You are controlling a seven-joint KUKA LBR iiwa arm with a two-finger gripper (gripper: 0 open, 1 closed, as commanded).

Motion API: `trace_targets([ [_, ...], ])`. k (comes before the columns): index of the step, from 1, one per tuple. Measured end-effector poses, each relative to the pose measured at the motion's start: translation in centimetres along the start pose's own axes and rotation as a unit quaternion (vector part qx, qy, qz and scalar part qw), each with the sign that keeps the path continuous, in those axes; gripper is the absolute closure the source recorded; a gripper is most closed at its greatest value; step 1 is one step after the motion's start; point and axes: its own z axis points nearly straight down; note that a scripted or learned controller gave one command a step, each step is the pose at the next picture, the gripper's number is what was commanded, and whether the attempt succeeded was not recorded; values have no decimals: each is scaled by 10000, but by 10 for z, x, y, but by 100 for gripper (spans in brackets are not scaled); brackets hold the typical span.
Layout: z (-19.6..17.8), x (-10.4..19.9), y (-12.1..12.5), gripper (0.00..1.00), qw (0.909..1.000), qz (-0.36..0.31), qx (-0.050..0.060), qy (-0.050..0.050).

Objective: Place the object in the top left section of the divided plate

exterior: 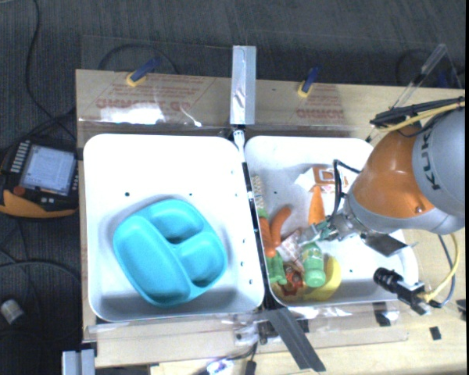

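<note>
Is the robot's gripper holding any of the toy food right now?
I cannot tell. The gripper is down among the toy food in the right bin, hidden under the arm.

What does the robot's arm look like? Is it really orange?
Partly! The arm is smooth, round and grey, with a wide orange band above the wrist. Dark letters, "KU", show on the grey part. Black cables run beside it, and its gripper end looks dark and metallic.

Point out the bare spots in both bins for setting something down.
Left bin: bare floor along its top edge and left wall, around the blue divided plate. Right bin: bare upper-left corner. Its lower half is crowded with toy food under the arm.
</note>
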Motion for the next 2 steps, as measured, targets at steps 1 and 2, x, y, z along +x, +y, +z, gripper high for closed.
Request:
trace_targets([
  [1,9,-20,-5,100,9916,1285,82,100],
  [2,9,-8,-9,100,9757,2190,110,41],
])
